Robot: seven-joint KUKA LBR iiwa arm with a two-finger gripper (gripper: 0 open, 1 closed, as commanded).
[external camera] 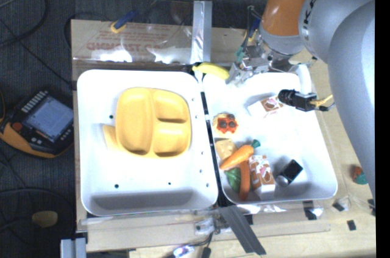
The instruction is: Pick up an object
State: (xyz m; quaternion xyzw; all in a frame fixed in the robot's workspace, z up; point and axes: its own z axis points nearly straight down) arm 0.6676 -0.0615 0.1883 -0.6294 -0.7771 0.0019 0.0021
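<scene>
My gripper hangs over the far left corner of the right bin, under the orange-banded wrist. A yellow banana lies on the bin's rim just to the gripper's left, apart from it. In that bin sit a small white and brown packet, a red and orange toy, a carrot, a milk-style carton, a black block and a green piece. I see nothing held by the gripper.
A yellow divided plate lies in the left bin. Clear plastic film lies behind the bins. A black clip with a cable juts over the right bin's far side. The grey arm covers the right.
</scene>
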